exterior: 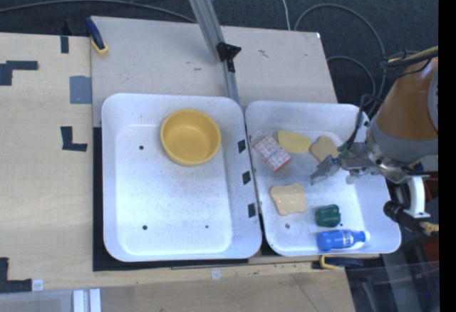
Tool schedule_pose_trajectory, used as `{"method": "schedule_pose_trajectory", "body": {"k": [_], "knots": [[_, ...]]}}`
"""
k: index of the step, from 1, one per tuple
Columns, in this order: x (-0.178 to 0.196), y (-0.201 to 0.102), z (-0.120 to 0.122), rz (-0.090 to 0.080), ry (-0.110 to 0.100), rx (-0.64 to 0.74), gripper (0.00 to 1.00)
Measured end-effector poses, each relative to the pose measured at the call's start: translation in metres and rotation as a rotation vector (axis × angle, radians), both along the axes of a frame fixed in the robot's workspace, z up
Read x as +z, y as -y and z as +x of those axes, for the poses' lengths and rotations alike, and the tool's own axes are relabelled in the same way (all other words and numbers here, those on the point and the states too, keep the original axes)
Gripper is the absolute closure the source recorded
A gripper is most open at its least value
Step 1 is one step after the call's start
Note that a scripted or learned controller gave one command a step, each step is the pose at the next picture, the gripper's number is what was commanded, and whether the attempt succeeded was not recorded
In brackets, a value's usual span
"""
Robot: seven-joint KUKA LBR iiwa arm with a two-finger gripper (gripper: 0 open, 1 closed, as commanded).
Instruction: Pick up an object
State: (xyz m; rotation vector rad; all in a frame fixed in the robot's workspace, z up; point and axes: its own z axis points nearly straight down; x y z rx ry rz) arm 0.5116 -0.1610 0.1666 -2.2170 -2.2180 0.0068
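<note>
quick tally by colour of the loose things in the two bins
yellow: 2, the bowl and a pale yellow piece
tan: 2, one piece by the gripper, one lower down
red and white: 1, small box
green: 1, small object
blue: 1, bottle
total: 7

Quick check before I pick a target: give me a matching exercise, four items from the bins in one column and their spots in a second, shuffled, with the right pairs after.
Column one:
1. yellow bowl
2. blue bottle
3. green object
4. red-and-white box

Column two:
A. right bin, front edge, lying on its side
B. left bin, toward the back
C. right bin, near the divider between the bins
D. right bin, just behind the bottle

Pairs: 1-B, 2-A, 3-D, 4-C
</note>
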Motion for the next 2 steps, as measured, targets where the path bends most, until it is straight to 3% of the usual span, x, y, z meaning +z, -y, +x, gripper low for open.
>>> {"method": "schedule_pose_trajectory", "body": {"k": [1,2], "knots": [[-0.052,-0.006,-0.011,0.001,-0.001,0.000,0.00],[-0.074,-0.005,-0.009,0.000,0.008,-0.001,0.00]]}}
